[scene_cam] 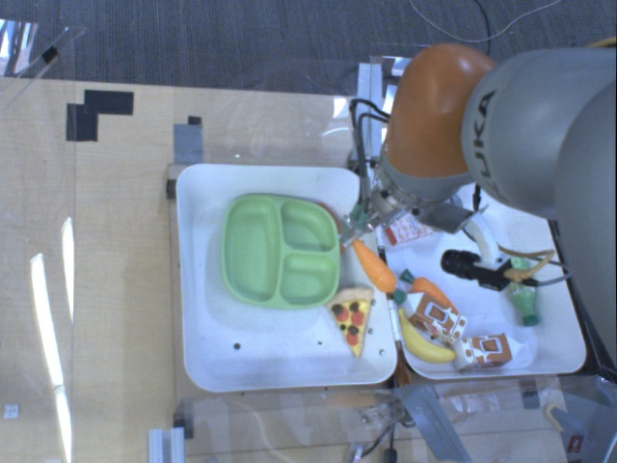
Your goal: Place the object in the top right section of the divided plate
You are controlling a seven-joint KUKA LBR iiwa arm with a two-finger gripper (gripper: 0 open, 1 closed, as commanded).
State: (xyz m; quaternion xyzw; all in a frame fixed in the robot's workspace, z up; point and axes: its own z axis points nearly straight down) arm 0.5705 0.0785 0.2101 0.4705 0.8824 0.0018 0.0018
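Two white bins (202,355) — gripper (359,222), state unclear, above an orange carrot (374,266) beside the green divided plate (253,251).

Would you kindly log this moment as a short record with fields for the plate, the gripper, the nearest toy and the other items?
plate: green divided plate in the left bin, sections bare
gripper: gripper low at the plate's right rim
nearest toy: carrot lying across the edge between the bins, below the gripper
left bin also: pizza slice
right bin: banana, green bottle
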